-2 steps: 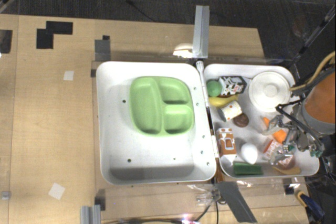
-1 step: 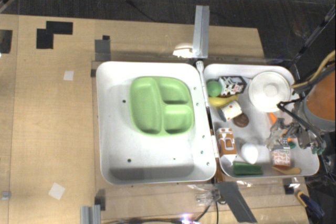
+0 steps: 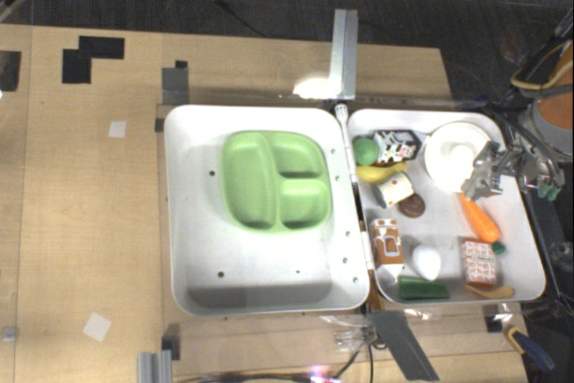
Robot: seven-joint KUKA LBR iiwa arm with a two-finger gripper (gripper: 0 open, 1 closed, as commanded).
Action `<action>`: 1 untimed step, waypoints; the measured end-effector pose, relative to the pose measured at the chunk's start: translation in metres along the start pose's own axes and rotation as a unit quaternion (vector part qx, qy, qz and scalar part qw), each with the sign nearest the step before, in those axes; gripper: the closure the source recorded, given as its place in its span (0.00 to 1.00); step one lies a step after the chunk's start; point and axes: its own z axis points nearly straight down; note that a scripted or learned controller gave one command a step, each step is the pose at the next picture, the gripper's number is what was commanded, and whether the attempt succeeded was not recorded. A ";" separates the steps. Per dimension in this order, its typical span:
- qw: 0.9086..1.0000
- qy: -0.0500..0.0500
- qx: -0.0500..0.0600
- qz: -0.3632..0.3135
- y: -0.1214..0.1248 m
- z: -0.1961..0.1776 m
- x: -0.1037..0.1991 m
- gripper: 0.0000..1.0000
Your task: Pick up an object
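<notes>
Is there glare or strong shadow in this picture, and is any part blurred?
In the camera view, a bright glare spot sits on the bench just behind the left bin; a soft shadow darkens that bin's near inner wall; the white plate is overexposed, and the gripper beside it looks slightly blurred.

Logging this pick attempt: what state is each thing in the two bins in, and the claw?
Green tray: lying flat, alone in left bin.
White bowl: upright, right bin's far corner.
Carrot: lying loose, just below claw.
Banana: lying flat beside green ball.
Egg: resting on bin floor.
Claw: low over right bin beside bowl, nothing seen between fingers.
</notes>
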 end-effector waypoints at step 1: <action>1.000 0.002 0.000 0.001 -0.001 0.002 0.001 0.00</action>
